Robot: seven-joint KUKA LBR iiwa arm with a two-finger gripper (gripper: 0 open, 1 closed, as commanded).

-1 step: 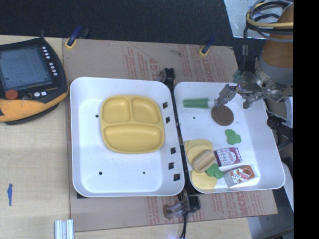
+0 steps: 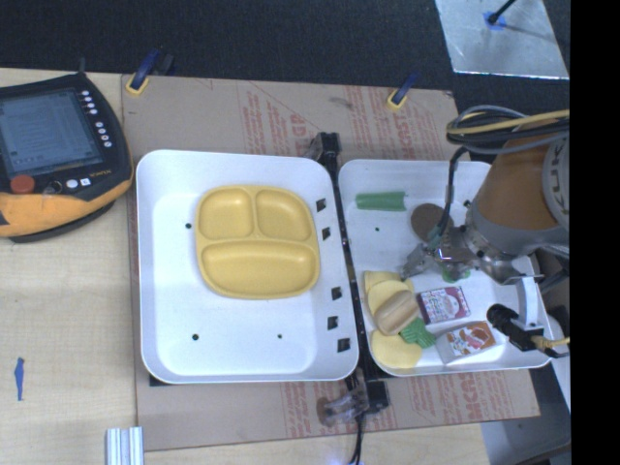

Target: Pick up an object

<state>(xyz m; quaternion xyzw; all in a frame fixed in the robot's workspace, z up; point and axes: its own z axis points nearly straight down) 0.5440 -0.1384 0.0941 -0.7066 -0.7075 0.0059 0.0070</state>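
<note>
Light wood bench (image 2: 58,318) with a brown cardboard sheet (image 2: 242,114) printed in faded red under both bins; yellow-and-blue clamps (image 2: 145,71) pin its top edge. Dark carpet (image 2: 242,8) behind the bench, with a pale floor patch at top right. Black teach pendant with grey screen (image 2: 53,139) sits on an orange-yellow holder at the far left, well apart from the bins.

Left shallow white bin (image 2: 170,337) holds one yellow plastic three-compartment plate (image 2: 258,240), set toward its upper middle; bare white floor runs along the left, bottom and right walls. Black clips run down the seam between the bins.

Right shallow white bin (image 2: 373,177) is crowded in its lower half: pale yellow round pieces (image 2: 386,352), a tan bread-roll-shaped object (image 2: 395,310) on top of them, a small green block (image 2: 418,335), a red-and-white printed card pack (image 2: 444,304), an orange-and-white packet (image 2: 472,339) near the lower edge. A flat green bar (image 2: 380,201) lies alone near the top wall, open floor around it. A brownish round disc (image 2: 426,221) lies just left of the arm.

Grey arm with orange band (image 2: 518,197) enters from the right, over the bin's right side. Gripper (image 2: 441,257) is low, just above the card pack; cannot tell its state.
</note>
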